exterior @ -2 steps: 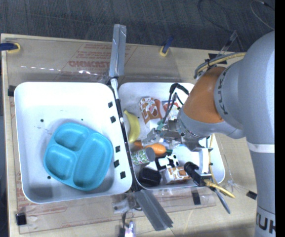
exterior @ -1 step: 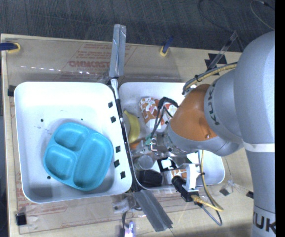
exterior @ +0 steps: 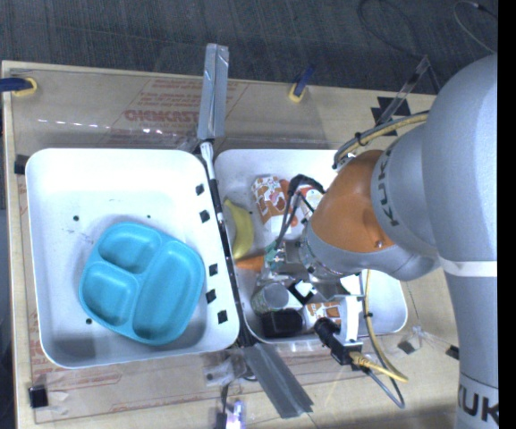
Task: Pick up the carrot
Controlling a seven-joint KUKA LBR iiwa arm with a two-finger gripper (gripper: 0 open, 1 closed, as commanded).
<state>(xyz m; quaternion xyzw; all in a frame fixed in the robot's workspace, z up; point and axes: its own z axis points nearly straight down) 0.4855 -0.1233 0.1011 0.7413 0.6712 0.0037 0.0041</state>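
While left bin (exterior: 52,186) holds blue tray (exterior: 141,280), carrot (exterior: 249,260) lies in right bin (exterior: 249,164)

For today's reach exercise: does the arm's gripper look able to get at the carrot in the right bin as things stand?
Probably yes: the gripper hangs right beside the carrot, whose orange end lies uncovered next to the banana.

Arm (exterior: 459,159): smooth, rounded grey shell.
Band (exterior: 351,213): glossy orange ring at the arm's 8 o'clock end.
Lettering (exterior: 477,407): dark "KU" on grey.
Wrist block (exterior: 316,266): dark metal parts.
Cables (exterior: 378,369): black and yellow, at the block's 5 o'clock.
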